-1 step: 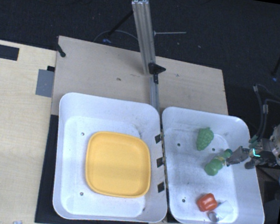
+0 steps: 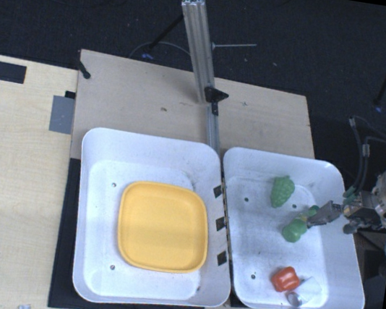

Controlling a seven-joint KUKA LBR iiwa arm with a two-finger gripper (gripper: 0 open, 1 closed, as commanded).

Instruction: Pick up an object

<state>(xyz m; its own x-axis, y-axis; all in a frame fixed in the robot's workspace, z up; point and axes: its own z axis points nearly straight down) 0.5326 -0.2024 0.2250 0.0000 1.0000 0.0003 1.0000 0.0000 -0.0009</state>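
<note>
The right bin [image 2: 251,288] holds a lumpy green object [image 2: 282,191] near its back. A second, smaller green object [image 2: 294,230] lies near the middle, and a red object [image 2: 286,279] sits close to the front rim. My gripper [image 2: 320,214] reaches in over the right rim and hangs just up and to the right of the smaller green object, close to it. Whether it touches that object is unclear.
A square yellow plate [image 2: 164,227] lies in the left bin [image 2: 98,171]. A small grey item [image 2: 293,299] rests by the red object at the right bin's front rim. A slanted aluminium bar [image 2: 203,49] stands behind the bins.
</note>
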